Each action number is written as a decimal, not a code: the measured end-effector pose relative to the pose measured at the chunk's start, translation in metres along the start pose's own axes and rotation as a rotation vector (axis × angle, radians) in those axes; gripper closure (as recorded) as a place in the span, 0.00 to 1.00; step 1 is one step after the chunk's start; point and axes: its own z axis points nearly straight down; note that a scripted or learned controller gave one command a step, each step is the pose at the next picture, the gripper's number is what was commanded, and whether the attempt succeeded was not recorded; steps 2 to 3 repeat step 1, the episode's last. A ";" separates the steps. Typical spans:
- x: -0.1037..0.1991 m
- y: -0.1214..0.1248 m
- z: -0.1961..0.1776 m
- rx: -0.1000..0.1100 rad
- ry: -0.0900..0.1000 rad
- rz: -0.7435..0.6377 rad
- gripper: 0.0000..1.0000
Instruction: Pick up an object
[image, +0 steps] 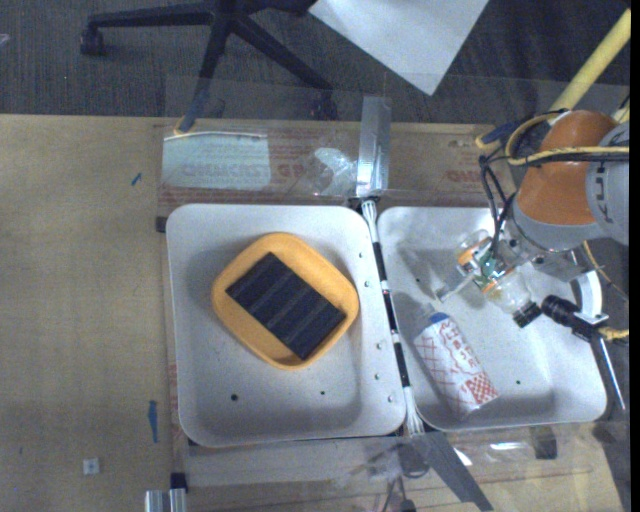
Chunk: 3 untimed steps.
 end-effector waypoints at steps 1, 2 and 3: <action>0.014 0.040 -0.119 0.006 0.004 -0.348 1.00; 0.014 0.040 -0.119 0.006 0.004 -0.348 1.00; 0.014 0.040 -0.119 0.006 0.004 -0.348 1.00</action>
